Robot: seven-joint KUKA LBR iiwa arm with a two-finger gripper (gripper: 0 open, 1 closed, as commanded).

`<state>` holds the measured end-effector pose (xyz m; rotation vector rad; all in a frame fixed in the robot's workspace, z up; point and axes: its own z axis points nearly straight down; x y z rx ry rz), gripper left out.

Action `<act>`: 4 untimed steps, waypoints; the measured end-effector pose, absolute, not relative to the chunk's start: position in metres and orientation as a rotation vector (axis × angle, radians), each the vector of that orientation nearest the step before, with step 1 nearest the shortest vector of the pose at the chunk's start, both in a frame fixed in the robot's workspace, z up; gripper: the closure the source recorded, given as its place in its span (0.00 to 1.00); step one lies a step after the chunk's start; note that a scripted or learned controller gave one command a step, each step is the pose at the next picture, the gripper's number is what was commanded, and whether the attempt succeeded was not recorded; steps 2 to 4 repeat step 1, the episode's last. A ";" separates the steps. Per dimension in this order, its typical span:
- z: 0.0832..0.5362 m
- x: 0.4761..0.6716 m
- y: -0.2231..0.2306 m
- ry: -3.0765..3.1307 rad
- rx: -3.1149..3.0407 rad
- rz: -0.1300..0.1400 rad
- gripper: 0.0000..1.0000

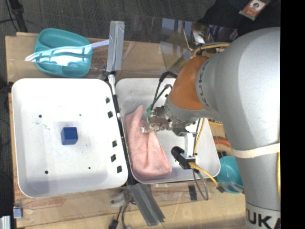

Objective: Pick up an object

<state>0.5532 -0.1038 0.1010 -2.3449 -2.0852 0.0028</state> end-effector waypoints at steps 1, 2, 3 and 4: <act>0.227 0.555 -0.077 -2.331 -2.107 0.000 1.00; 0.227 0.555 -0.077 -2.331 -2.107 0.000 1.00; 0.227 0.555 -0.077 -2.331 -2.107 0.000 1.00; 0.227 0.555 -0.077 -2.331 -2.107 0.000 1.00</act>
